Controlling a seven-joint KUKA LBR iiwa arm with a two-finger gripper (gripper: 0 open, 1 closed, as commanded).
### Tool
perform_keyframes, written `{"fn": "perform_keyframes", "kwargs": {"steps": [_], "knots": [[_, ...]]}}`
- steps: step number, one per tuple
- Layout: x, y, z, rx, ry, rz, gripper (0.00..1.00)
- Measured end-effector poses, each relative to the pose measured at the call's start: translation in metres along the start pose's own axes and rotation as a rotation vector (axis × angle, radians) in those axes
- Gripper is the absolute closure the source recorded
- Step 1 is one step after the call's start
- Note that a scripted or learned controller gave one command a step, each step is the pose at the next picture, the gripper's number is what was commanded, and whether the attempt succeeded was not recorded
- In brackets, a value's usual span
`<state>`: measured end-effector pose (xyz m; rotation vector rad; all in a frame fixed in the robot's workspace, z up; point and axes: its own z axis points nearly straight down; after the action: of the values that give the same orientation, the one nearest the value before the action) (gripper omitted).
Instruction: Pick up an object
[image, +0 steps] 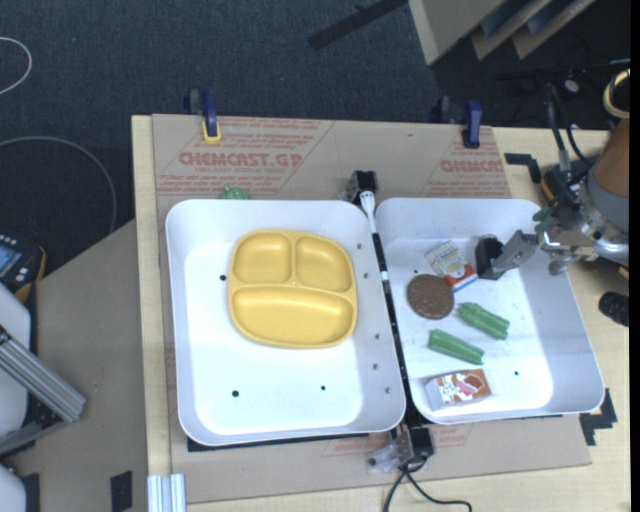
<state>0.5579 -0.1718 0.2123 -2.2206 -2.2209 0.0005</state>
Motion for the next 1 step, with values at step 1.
{"fn": "perform_keyframes", "kwargs": {"steps": [1], "knots": [[0.0562,-0.0065,0.1273,0.002,0.003,-0.002,0.00]]}}
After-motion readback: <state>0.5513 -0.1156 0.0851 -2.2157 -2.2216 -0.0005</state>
